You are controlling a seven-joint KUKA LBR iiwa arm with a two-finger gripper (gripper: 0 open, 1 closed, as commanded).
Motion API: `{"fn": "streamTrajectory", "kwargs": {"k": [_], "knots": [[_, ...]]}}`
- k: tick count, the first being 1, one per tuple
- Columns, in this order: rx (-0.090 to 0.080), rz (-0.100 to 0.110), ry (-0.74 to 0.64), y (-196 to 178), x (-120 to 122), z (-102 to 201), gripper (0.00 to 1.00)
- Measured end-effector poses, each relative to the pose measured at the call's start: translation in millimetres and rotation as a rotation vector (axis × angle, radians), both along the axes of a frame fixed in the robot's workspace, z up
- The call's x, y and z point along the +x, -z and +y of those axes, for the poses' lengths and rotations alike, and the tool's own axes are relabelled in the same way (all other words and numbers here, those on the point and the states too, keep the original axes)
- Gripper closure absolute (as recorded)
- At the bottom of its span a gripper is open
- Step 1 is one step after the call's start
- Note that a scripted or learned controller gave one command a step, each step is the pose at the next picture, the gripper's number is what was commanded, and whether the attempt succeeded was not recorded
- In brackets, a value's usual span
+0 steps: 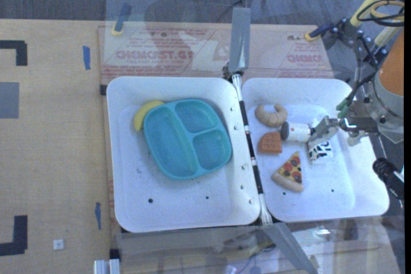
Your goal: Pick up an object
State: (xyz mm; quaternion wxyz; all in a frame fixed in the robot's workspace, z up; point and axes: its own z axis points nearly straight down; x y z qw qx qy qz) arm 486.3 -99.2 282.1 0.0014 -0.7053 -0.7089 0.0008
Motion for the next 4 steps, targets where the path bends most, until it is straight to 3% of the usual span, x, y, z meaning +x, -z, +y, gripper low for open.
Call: {"fn": "streamTrajectory", "kwargs": {"k": [1,2,3,4], "knots": [[-0.001,-0.004,-0.024,37.4,44.7,-23.0,0.0],[-0.002,-0.005,-0.047,173.2,59.0,-67.9,0.0],[-0.004,-0.01,0.032,193.7,117.3,-34.9,0.0],[-0.002,-0.014,0.036,183.3,118.3,-36.7,1.0]]}}
